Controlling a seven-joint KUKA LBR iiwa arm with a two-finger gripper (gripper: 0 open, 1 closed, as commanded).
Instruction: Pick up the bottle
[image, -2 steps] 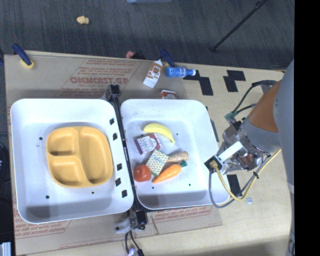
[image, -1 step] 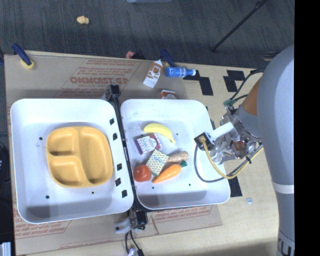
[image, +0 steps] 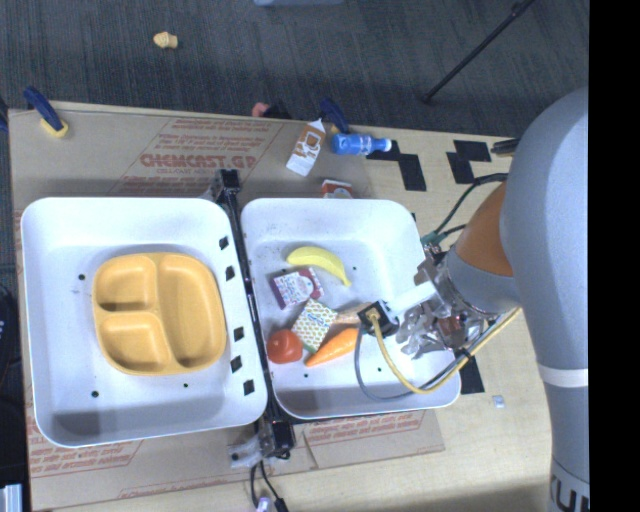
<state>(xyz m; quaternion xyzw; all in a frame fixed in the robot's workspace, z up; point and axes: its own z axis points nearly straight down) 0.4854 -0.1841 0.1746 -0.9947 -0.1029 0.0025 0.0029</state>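
Observation:
The bottle (image: 360, 145) is small and blue with a pale cap end. It lies on its side on the cardboard beyond the far rim of the right bin (image: 400, 215), outside both bins. My gripper (image: 424, 336) hangs low over the right bin's right side near its front corner, well short of the bottle. Nothing shows between its tips.
The right bin holds a banana (image: 320, 263), a red-and-white packet (image: 296, 288), a checkered packet (image: 315, 323), a carrot (image: 335, 346) and a tomato (image: 284, 346). A yellow divided plate (image: 160, 310) fills the left bin (image: 40, 230). A small carton (image: 307, 148) lies just left of the bottle.

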